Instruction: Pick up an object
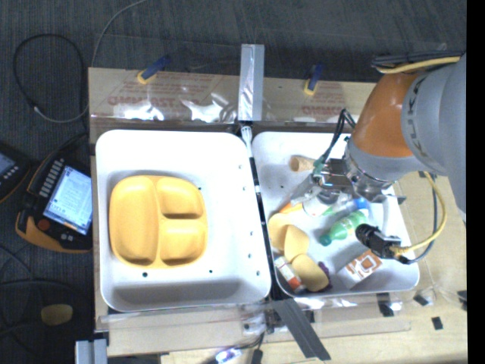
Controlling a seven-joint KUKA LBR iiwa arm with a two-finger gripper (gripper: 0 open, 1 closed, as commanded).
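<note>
Two shallow white bins sit side by side on the worktop. The left bin holds a yellow divided tray, lying flat near its left-centre with three compartments facing up.

The right bin holds a jumble of small items. A tan cork-like piece lies near the bin's upper wall. Two yellow rounded objects lie against the bin's left-front side, one just in front of the other, with a small red and white item wedged beside them. A green bottle lies on its side near the middle, and a small orange and white box rests toward the front right corner.

The arm reaches in over the right bin, and its gripper hangs low among the clutter near the bin's centre. The green bottle lies just below and right of the gripper, the yellow objects to its lower left. Whether the gripper is parted or closed cannot be told; nothing is visibly held.
</note>
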